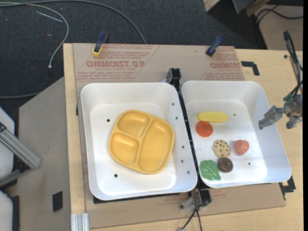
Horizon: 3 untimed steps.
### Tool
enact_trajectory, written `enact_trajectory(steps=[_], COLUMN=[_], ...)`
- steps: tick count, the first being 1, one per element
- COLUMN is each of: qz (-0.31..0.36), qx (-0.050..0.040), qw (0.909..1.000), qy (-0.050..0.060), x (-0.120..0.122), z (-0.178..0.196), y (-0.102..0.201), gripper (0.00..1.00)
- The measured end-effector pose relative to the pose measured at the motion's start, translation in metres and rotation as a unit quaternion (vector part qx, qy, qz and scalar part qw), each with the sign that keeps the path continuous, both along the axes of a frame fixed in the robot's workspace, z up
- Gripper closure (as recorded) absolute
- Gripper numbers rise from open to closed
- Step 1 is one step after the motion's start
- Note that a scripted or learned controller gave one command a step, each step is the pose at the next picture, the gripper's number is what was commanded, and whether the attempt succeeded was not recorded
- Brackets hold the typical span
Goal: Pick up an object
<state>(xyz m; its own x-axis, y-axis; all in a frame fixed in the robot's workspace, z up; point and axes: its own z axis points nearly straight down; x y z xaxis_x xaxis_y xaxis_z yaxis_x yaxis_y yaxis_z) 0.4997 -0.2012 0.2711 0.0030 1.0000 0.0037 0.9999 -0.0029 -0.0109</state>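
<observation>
Fingers right of peach ball (well apart)

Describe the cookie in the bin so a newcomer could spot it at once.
Start at the right-hand white bin, the one that holds the small food items, not the one with the yellow divided plate. Near its middle lies the cookie, below the red tomato and left of the pink item. It is the one flat tan disc speckled with dark chips.
</observation>
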Motion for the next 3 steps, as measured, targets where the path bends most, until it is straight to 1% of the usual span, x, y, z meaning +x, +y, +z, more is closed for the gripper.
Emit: enact_trajectory(steps=[1, 2, 3], qz=[0.002, 0.002, 0.002], qx=[-0.0014, -0.0003, 0.0001], qw=[1.0000, 1.0000, 1.0000], qy=[-0.005, -0.003, -0.002], x=[0.002, 0.001, 0.011], z=[0.005, -0.057, -0.110], y=[0.000, 0.003, 0.007], gripper=[0.00, 0.00, 0.00])
